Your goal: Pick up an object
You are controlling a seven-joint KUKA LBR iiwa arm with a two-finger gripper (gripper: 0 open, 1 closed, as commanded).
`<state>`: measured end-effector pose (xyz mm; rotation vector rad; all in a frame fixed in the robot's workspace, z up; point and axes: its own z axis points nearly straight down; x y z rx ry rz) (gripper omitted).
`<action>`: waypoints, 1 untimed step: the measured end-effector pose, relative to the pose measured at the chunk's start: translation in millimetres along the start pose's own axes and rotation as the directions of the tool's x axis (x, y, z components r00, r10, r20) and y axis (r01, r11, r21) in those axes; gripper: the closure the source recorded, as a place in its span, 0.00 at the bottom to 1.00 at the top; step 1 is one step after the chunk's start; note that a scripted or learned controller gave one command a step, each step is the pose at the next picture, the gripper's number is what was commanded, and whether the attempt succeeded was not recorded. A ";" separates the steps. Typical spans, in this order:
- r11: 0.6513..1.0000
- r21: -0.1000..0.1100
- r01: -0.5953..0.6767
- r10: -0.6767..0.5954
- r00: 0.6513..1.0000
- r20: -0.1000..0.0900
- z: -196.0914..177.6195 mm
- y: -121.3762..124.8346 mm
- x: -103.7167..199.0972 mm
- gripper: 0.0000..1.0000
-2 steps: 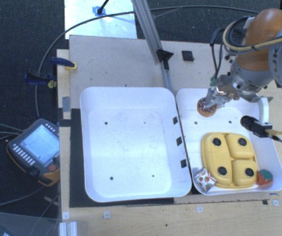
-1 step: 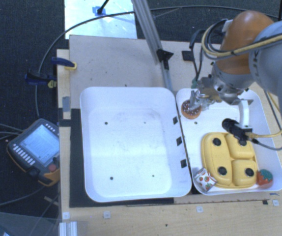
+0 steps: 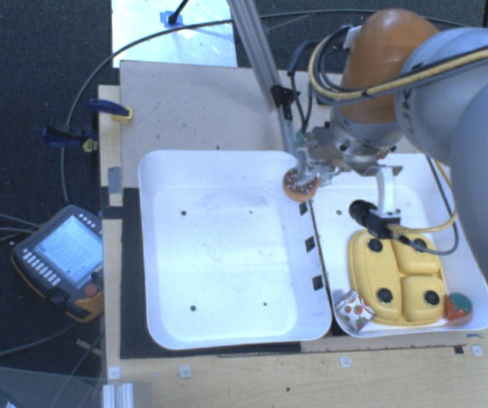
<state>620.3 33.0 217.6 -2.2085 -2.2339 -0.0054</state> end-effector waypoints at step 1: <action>1.000 0.000 -0.003 0.003 1.000 0.001 4.1 -2.9 47.9 1.00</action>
